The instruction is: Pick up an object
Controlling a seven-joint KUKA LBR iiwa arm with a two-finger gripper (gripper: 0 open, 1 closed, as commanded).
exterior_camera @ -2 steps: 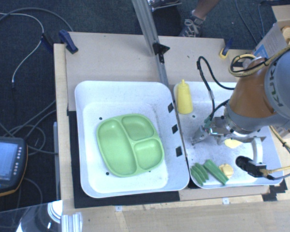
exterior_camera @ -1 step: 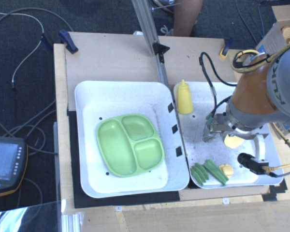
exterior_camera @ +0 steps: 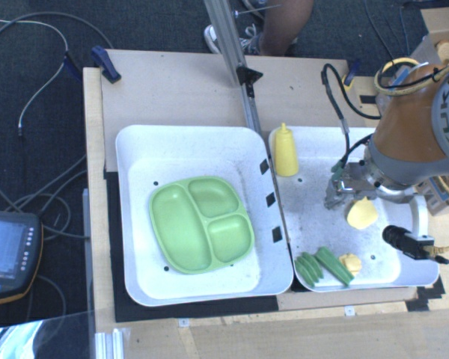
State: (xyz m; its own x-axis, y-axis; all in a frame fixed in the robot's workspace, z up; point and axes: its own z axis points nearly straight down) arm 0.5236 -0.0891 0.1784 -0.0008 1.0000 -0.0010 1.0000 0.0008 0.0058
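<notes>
1. Since every object lies in the right bin (exterior_camera: 314,223), nothing looks picked yet.
2. At right of frame, the gripper (exterior_camera: 343,188) hovers low beside the yellow lemon-like piece (exterior_camera: 362,214); whether it is open, I cannot tell.
3. Grasping and lifting remain; the mustard bottle (exterior_camera: 285,150) and green pods (exterior_camera: 323,266) lie apart.

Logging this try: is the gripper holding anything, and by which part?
Cannot be told. The gripper is low in the right bin, beside the yellow lemon-like piece.
</notes>
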